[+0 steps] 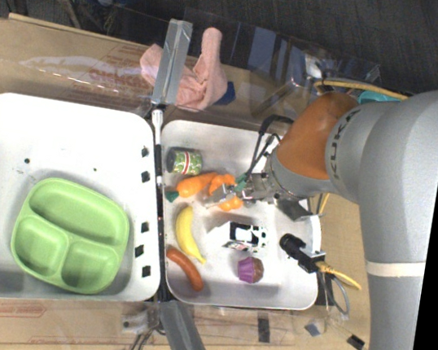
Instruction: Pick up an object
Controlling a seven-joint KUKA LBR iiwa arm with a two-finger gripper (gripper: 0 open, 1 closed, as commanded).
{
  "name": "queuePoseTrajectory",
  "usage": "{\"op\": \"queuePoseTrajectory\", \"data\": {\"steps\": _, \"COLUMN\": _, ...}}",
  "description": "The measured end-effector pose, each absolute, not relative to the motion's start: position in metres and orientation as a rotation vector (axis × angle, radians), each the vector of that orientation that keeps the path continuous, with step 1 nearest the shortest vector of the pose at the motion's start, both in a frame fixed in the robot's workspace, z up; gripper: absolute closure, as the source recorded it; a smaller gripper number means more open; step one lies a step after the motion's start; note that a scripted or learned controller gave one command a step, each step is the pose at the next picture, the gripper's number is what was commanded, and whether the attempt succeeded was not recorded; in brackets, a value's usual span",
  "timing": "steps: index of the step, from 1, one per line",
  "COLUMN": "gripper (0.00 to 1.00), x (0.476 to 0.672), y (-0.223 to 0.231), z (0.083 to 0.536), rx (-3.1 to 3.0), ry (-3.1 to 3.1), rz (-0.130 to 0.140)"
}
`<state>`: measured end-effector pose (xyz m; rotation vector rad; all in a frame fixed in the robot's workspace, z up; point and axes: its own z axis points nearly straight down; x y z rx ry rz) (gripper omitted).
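From above the table, the grey arm reaches in from the right, its orange band over the upper right corner of the right bin. The tool is low inside that bin, right at a cluster of orange toy pieces in its upper middle. It is too small and too crowded by the orange shapes to tell whether it is wide or narrow, and nothing can be seen clearly gripped in it. Just left of the cluster, near the bin's upper left corner, a green can lies on its side. Below the orange pieces a yellow banana runs down along the bin's left wall, and a red-orange sausage lies just beneath it near the lower left corner. A small black-and-white toy sits near the middle of the bin, below the tool and apart from it, with a purple toy just below that. The left bin holds a green divided plate in its lower half. A pink cloth lies on the table above the gap between the two bins.
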<state>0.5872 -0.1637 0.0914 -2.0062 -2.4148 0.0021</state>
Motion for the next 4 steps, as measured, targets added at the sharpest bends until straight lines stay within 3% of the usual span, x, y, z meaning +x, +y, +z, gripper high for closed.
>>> {"op": "queuePoseTrajectory", "data": {"steps": 1, "gripper": 1.0, "x": 0.587, "y": -0.164, "z": 0.101, "rx": -2.002, "ry": -2.417, "rz": 0.004}}
{"op": "queuePoseTrajectory", "data": {"steps": 2, "gripper": 1.0, "x": 0.569, "y": -0.097, "z": 0.219, "rx": -1.96, "ry": -2.454, "rz": 0.001}}
{"op": "queuePoseTrajectory", "data": {"steps": 3, "gripper": 1.0, "x": 0.637, "y": -0.03, "z": 0.214, "rx": -2.373, "ry": -2.054, "rz": 0.006}}
{"op": "queuePoseTrajectory", "data": {"steps": 4, "gripper": 1.0, "x": 0.586, "y": -0.073, "z": 0.372, "rx": -2.154, "ry": -2.287, "rz": 0.001}}
